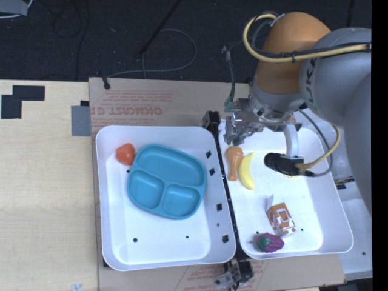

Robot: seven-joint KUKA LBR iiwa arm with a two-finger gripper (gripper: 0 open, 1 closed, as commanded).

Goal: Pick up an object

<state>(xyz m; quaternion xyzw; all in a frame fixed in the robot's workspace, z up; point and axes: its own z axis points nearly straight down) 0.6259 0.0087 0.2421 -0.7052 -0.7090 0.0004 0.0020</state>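
Note:
My gripper [237, 133] hangs over the far left corner of the right bin [327, 223], just above the top end of an orange-tan drumstick-shaped toy [233, 162]. Nothing is visible between its fingers. A yellow banana [247, 171] lies right beside that toy. Nearer the front of the same bin lie a small white and orange carton [279, 217] and a purple and green toy [268, 242].
The left bin [121, 247] holds a blue divided plate [166, 181] and a small orange-red ball [125, 154] at its far left corner. The grey arm and its orange band [291, 47] reach in over the right bin's far side.

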